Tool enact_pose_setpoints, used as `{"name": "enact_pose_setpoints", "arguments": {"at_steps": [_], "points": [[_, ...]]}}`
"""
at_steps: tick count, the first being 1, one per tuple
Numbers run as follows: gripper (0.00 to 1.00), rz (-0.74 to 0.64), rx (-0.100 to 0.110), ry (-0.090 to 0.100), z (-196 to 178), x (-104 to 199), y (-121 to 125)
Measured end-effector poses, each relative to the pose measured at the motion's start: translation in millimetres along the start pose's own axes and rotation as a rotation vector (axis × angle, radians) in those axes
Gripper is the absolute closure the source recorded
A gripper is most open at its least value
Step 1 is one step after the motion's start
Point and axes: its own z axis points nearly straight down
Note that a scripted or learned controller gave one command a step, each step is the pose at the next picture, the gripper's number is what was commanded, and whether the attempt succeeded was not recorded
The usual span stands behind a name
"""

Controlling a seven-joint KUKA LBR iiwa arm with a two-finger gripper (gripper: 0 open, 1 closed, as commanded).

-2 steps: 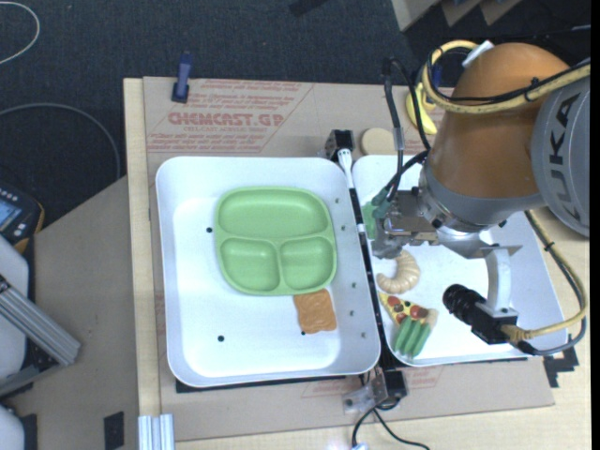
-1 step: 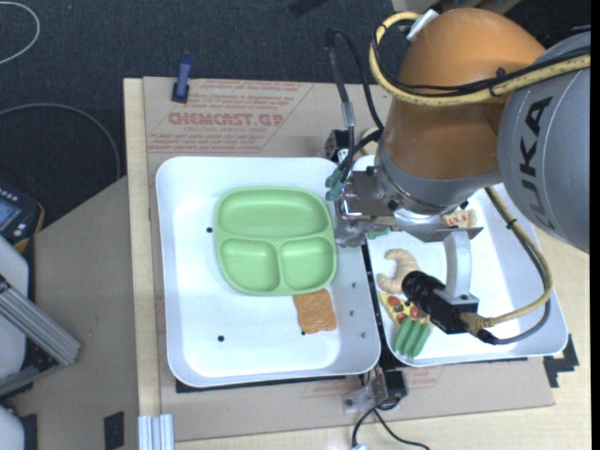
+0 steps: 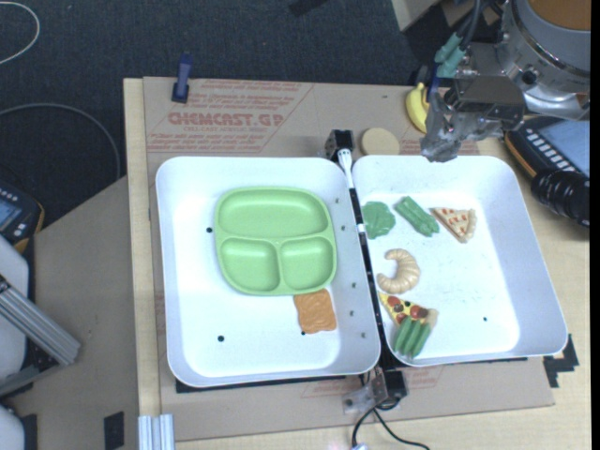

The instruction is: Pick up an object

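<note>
two white bins side by side; landmark = the divider [image 3: 354, 216] where they meet. left bin [image 3: 183, 251] holds a green tray [image 3: 275, 239] w/ three compartments, just left of the divider, and a toast slice [image 3: 317, 311] touching the tray's near edge. right bin [image 3: 506, 279] holds the small toy food, all right of the divider.

arm comes in from the right, gripper [image 3: 441, 148] hanging over the right bin's far rim, a bit right of the divider's far end. nothing seen between its fingers; can't tell how wide they're set from this angle.

no target fixed yet, so candidates, big to small:
- croissant [image 3: 401, 270], near the divider, mid bin. prob hard light plastic, curved, smooth; grip across the thick middle, horns would slip.
- pizza slice w/ green bit [image 3: 411, 324], near end of the divider. flat, low, looks like two pieces touching, so awkward.
- green leaf [image 3: 378, 219], just right of the divider. flat, maybe soft, pinch at edge.
- pickle [image 3: 414, 216], beside the leaf. narrow, stiff looking, grip across the short axis.
- small pizza wedge [image 3: 457, 222], furthest from the divider. thin, light, likely to skid.

croissant looks the best bet: tallest, clear space around it.
</note>
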Motion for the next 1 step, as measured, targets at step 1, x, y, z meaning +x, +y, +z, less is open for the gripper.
{"name": "enact_pose_setpoints", "arguments": {"at_steps": [1], "points": [[1.00, 0.001, 0.039, -0.008, 160.7, 0.6, -6.2]]}}
